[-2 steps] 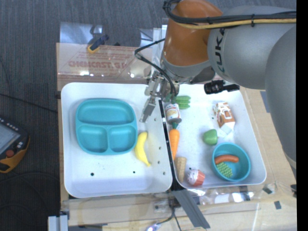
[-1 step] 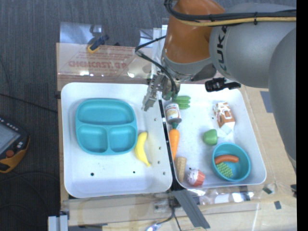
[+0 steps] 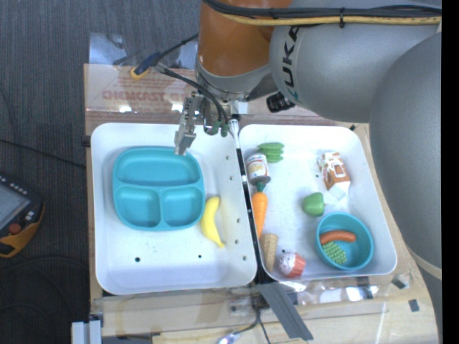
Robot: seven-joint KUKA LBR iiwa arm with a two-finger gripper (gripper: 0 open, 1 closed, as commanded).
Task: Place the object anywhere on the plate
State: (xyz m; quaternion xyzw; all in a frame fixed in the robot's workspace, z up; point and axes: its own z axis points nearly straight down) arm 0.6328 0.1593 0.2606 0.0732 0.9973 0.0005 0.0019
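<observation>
Camera view: jaws [image 3: 188,136], state indeterminable, hang over the blue plate [image 3: 157,188] rear corner; banana [image 3: 211,221] lies beside the plate's right edge, long axis front-to-back, toward the front.

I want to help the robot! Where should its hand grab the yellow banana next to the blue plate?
Probably the middle of the banana, coming straight down from above. It lies flat in the left bin, curved, close to the blue plate, so the fingers should close across its narrow width.
</observation>
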